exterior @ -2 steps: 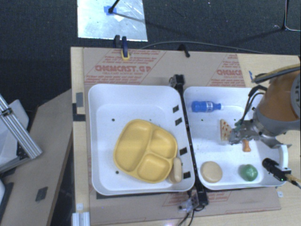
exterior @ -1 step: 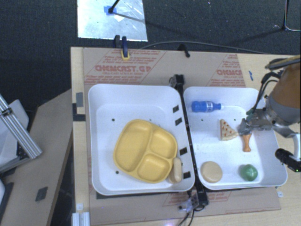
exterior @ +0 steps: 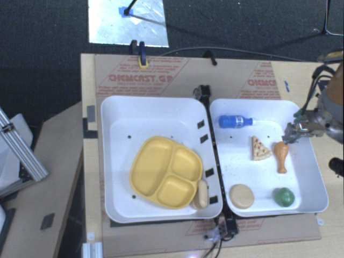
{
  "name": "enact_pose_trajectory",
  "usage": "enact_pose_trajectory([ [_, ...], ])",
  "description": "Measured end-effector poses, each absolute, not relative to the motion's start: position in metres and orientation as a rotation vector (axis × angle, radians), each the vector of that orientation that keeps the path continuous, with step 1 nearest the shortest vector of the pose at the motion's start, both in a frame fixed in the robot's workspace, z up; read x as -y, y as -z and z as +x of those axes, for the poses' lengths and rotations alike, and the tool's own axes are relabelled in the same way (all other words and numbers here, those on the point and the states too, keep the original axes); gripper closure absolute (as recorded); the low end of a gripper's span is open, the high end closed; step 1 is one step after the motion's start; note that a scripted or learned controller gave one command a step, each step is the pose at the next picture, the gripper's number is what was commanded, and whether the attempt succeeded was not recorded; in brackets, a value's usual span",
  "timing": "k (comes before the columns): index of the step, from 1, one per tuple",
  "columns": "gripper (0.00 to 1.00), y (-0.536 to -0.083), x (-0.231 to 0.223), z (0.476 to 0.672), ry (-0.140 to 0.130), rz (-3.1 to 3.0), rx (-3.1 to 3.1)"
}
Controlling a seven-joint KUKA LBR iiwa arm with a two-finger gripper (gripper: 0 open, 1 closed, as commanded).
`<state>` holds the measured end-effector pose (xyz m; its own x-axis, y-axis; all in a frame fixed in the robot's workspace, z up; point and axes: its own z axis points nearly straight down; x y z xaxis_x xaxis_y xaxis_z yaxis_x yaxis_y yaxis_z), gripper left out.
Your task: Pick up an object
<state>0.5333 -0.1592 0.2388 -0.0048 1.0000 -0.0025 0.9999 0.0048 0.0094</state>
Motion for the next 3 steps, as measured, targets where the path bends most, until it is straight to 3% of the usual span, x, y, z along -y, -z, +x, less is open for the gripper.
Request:
enact_pose_trajectory([
  [1,1.0,-0.282,0.16,0.535,-0.006,2.212,-2.222],
  [3,1.0,-0.257,0.054,0.553,-0.003,2.212,-2.232],
])
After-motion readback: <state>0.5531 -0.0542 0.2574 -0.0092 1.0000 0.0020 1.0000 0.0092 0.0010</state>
